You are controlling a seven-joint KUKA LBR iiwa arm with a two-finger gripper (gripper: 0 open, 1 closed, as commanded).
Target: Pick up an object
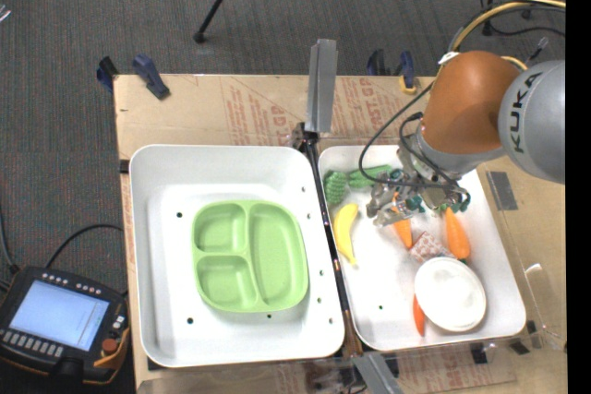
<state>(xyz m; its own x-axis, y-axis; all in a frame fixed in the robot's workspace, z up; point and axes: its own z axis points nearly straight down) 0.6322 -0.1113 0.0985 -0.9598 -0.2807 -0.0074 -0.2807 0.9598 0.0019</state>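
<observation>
My gripper (399,206) hangs low over the upper middle of the right bin (388,318), under the orange wrist band. Directly beneath it lies a small orange carrot piece (404,232), partly covered by the gripper's hardware. A yellow banana (344,232) lies to its left near the bin's left wall. A green toy (348,183) sits at the bin's top left. A larger orange carrot (457,236) lies to the right of the gripper. I see nothing clearly held.
A white bowl (450,293) sits at the right bin's lower right, with a small orange piece (418,317) at its left edge and a speckled pinkish item (428,245) above it. The left bin (157,198) holds a green divided plate (249,256). A grey post (322,95) stands behind the bins.
</observation>
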